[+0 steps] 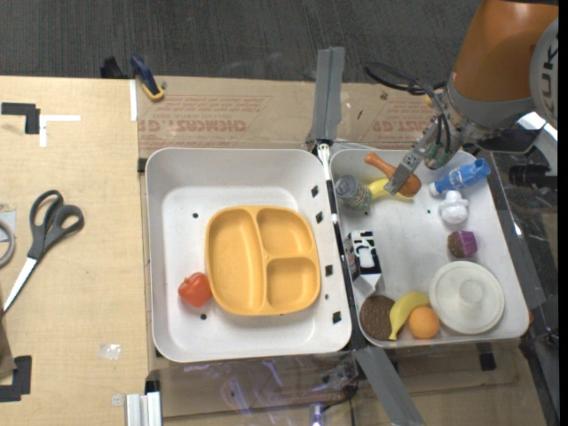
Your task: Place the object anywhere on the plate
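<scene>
Wooden bench (71, 327) bears scissors (40, 229); two white bins (169, 327).

The arm comes in from the upper right, its broad orange band showing above the grey wrist. From there the wrist slants down and to the left, ending in the claw (406, 177) held low. Its two slim fingers point downward, set close together at their tips.
</scene>
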